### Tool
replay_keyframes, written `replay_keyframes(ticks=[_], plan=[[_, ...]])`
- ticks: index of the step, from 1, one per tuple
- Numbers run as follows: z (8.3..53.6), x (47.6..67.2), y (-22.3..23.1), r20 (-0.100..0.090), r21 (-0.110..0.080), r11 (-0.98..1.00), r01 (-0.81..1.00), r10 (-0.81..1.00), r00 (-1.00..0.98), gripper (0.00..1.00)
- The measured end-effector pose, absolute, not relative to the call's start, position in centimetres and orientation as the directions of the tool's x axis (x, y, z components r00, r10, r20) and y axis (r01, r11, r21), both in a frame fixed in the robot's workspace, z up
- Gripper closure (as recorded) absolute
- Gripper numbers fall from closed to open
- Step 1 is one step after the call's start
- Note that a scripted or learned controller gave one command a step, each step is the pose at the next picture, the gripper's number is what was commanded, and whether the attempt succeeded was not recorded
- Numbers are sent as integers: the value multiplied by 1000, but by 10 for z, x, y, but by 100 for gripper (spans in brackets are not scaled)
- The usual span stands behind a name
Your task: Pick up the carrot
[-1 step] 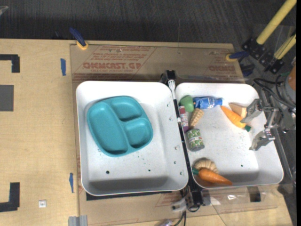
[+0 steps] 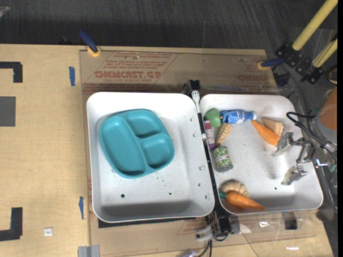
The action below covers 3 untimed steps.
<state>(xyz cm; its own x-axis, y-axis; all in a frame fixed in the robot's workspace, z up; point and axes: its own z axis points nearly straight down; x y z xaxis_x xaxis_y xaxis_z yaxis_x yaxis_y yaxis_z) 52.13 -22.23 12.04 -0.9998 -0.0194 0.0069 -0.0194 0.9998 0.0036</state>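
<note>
The carrot (image 2: 244,201), orange with a green leafy end, lies flat along the front wall of the right bin (image 2: 313,194), beside a tan bread roll (image 2: 232,187). My gripper (image 2: 280,167) hangs over the right part of that bin, behind and to the right of the carrot and apart from it. Its two metal fingers (image 2: 282,145) are spread open, with only white bin floor between them. A second orange cone-shaped piece (image 2: 266,133) lies further back beside a tan wedge (image 2: 275,125), just left of the gripper.
A teal divided plate (image 2: 136,141) lies in the left bin (image 2: 99,197). The right bin also holds a green can (image 2: 222,158), an ice cream cone (image 2: 223,133), a green item (image 2: 213,116) and a blue-and-white bottle (image 2: 236,116). Cables trail at the right.
</note>
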Motion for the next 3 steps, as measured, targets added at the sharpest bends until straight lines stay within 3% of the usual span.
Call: replay_keyframes(ticks=[1,2,3], plan=[[88,629,-221,-9,0,974,226,226,-974,0],[135,658,-225,10,-3,980,199,199,-980,0],[89,625,-224,-10,-1,985,170,170,-985,0]])
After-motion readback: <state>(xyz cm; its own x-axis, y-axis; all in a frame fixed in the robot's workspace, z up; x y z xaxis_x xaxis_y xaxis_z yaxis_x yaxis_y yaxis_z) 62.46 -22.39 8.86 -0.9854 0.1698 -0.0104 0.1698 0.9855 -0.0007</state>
